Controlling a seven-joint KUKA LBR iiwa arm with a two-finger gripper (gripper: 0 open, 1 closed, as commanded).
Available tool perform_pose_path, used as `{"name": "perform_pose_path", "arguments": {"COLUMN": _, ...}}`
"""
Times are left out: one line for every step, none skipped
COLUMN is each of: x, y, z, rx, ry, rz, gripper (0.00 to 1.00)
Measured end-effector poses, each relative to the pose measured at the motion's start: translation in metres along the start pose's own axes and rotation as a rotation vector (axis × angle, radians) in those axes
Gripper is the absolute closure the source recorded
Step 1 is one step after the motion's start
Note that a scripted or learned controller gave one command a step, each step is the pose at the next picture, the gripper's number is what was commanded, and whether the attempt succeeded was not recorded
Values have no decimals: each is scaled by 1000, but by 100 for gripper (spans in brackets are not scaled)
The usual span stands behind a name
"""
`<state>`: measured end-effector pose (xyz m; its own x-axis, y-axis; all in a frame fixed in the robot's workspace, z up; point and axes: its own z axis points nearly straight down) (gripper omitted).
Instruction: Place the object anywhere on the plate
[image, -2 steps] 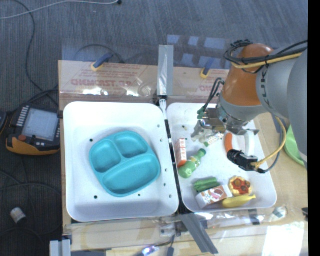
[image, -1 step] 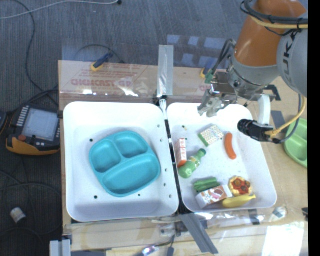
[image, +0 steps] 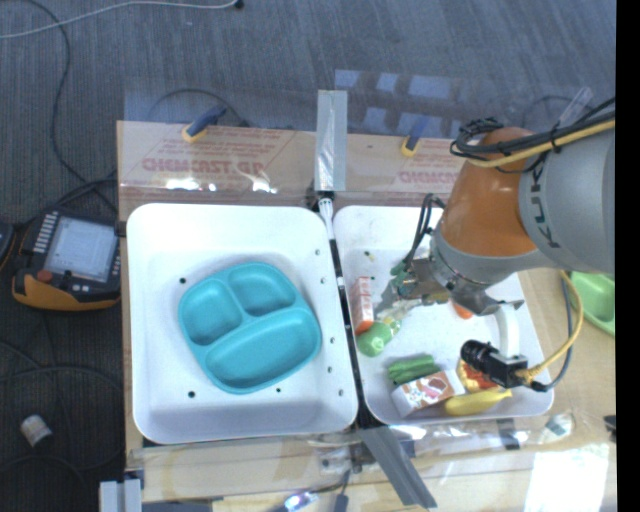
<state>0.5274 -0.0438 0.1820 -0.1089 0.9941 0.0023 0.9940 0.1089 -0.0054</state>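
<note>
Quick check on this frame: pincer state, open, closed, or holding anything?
Pincer: cannot be told; it sits low in the right bin under the wrist, near the green bottle.

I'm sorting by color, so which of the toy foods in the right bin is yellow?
The banana, lying at the bin's near edge; its neighbours are green, red or orange.

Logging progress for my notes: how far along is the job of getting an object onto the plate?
Nothing is delivered yet: the blue plate in the left bin holds nothing. The arm's claw sits low over the right bin, near the green toy; a grasp can't be confirmed. Picking, carrying across and setting down remain.
</note>
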Motion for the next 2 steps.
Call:
{"name": "perform_pose_path", "arguments": {"x": 1, "y": 0, "z": -8, "rx": 3, "ry": 2, "rz": -2, "gripper": 100}}
{"name": "perform_pose_path", "arguments": {"x": 23, "y": 10, "z": 0, "rx": 0, "ry": 0, "rz": -34, "gripper": 100}}
